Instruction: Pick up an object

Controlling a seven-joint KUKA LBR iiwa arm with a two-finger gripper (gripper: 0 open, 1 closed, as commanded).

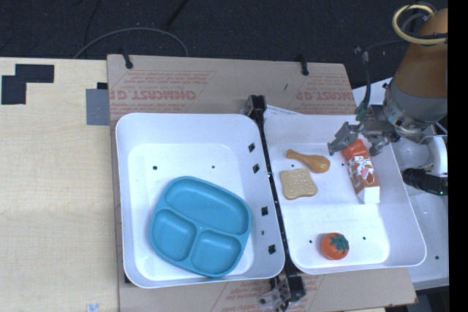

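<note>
My gripper (359,140) hangs over the far right part of the right bin (409,259), fingers spread open. The far end of a red and white carton (363,174) lies just below and between the fingertips; nothing shows it being squeezed. The carton rests flat on the bin floor, pointing toward the front. A tan drumstick toy (309,160) and a beige slice of toast (297,184) lie left of the carton. A red tomato (334,245) sits near the bin's front wall.
The left bin (131,157) holds a blue divided plate (199,226). A black divider (267,193) separates the two bins. The grey arm with its orange band (423,47) rises at the right edge, and cardboard lies beneath both bins.
</note>
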